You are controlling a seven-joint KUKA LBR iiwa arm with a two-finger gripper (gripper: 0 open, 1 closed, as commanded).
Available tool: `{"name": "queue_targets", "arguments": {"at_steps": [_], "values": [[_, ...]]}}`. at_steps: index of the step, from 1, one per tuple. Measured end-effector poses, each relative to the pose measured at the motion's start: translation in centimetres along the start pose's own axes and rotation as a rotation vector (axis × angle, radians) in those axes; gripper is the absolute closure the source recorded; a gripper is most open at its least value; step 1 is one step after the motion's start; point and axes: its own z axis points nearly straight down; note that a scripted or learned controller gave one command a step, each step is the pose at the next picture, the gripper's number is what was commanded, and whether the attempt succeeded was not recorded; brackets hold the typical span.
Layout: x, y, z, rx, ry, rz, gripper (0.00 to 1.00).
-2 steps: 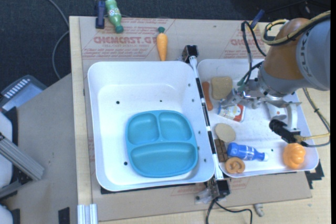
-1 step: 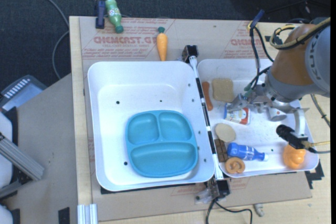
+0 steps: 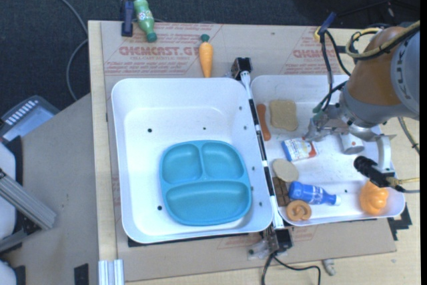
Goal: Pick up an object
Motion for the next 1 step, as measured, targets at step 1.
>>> {"name": "queue_targets", "arguments": {"at_steps": [1], "values": [[0.02, -0.02, 0.02, 0.001, 0.000, 0.000, 0.00]]}}
